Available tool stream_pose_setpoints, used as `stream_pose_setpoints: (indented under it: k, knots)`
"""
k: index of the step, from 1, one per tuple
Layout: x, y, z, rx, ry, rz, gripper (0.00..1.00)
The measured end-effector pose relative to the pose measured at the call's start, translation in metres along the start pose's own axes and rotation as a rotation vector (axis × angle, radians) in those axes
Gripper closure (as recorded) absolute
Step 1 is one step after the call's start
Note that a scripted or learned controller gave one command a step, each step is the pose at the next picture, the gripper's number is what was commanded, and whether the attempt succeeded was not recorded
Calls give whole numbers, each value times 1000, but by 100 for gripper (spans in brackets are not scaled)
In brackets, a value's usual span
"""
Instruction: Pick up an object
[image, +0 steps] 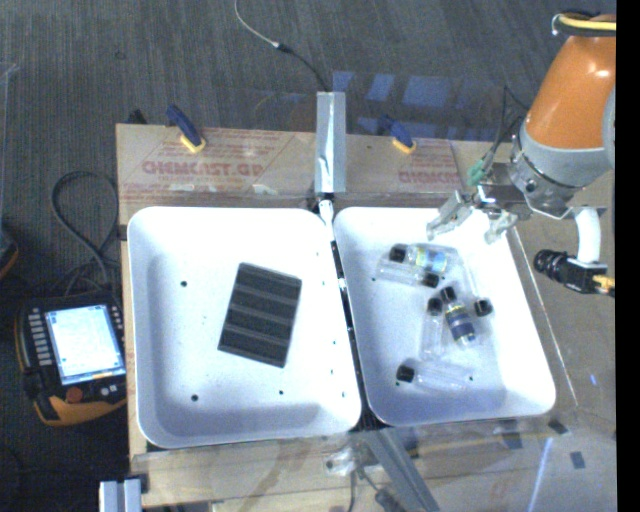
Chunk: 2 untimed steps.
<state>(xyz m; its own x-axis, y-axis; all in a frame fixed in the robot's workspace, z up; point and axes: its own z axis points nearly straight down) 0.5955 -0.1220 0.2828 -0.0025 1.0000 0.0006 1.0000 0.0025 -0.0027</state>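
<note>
We find the clear bottles (440, 300) with dark caps scattered across the right bin (530, 370), right of centre in the frame, lying on their sides and near one another. Above them, at the bin's upper edge, hangs the gripper (470, 215), its jaws spread apart with nothing between them. The left bin (150, 300) holds a dark ribbed block (261, 315) lying flat. We judge the pick not yet made: the descent, the closing and the lift all remain ahead.
</note>
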Motion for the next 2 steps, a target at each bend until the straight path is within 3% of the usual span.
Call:
stream_pose_setpoints:
  k: [1, 2]
  knots:
    - [-34, -54, 83, 1, 0, 4, 0]
    - [-76, -25, 174, -19, -1, -29, 0]
